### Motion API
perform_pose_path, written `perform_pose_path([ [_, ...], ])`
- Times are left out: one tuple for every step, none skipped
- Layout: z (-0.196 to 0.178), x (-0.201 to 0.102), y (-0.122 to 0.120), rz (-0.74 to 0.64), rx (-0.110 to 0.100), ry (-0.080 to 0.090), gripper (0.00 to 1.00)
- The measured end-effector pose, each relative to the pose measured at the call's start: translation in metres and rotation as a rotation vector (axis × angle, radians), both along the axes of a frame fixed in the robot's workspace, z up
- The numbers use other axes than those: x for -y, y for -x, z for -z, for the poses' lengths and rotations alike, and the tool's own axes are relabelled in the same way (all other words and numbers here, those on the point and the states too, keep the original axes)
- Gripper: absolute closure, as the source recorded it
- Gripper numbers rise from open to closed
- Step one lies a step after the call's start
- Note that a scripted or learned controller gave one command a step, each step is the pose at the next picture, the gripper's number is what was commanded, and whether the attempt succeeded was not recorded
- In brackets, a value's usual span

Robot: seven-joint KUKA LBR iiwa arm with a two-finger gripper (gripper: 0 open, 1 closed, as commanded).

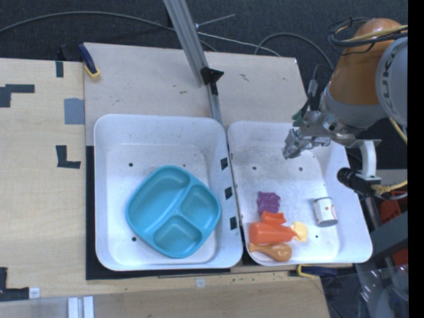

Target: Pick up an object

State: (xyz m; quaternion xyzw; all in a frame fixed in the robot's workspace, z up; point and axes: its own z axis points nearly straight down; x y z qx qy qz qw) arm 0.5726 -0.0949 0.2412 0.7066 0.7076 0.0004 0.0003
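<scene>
My gripper (292, 150) hangs over the upper middle of the right bin (246, 144), pointing down and left, with nothing seen in it. Well below it, near the bin's front, lie a small purple piece (268, 201), an orange toy (269, 230), a tan-orange piece (273, 250) and a little yellow piece (300, 231), all crowded together. A small white and red cylinder (324, 211) lies to their right. The gripper is apart from all of them.
The left bin (109, 177) holds a blue divided plate (173, 210). A grey metal pole (189, 35) slants in from the top to the seam between the bins. Cables run across the dark floor behind the bench.
</scene>
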Motion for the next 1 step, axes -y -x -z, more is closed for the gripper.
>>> perform_pose_path([
  [0.0085,-0.0576,-0.0084,-0.005,-0.003,-0.001,1.0],
])
